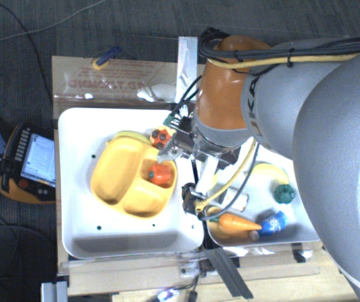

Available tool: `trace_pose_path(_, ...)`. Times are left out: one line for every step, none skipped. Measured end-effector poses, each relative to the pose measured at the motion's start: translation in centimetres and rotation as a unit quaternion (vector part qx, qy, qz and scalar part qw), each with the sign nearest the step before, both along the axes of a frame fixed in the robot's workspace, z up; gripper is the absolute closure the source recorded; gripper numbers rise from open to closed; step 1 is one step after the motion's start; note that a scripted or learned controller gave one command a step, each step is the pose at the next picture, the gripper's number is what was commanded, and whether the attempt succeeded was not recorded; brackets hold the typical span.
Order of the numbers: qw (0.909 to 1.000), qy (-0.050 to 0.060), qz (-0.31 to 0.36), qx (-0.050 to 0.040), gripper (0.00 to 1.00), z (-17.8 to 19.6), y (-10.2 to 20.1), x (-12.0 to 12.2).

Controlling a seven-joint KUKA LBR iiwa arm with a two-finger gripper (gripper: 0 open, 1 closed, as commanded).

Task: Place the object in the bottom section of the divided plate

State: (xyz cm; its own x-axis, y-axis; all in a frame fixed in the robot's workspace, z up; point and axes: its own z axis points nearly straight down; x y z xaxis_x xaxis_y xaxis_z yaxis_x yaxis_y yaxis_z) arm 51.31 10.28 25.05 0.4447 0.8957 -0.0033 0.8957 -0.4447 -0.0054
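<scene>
A yellow divided plate [122, 175] lies in the left white bin [79, 231]. A red-orange, tomato-like object [160, 175] rests in the plate's small section at its right side, close to the wall between the bins. My gripper [165, 151] hangs directly above that object, at the plate's right rim. The arm's orange band and grey wrist cover the area to its right. The gripper's body hides whether anything touches the object.
The right bin [306, 228] holds a carrot [236, 222], a blue item [273, 222], a green item [285, 194] and a yellow piece [267, 168], partly under the arm. A clear plastic bag [117, 80] lies behind the left bin. A handheld pendant [29, 162] sits at far left.
</scene>
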Motion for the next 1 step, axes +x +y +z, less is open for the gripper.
trace_pose_path(1.0000, 0.000, 0.007, -0.0009, 0.00, -1.28, 2.41, -3.05)
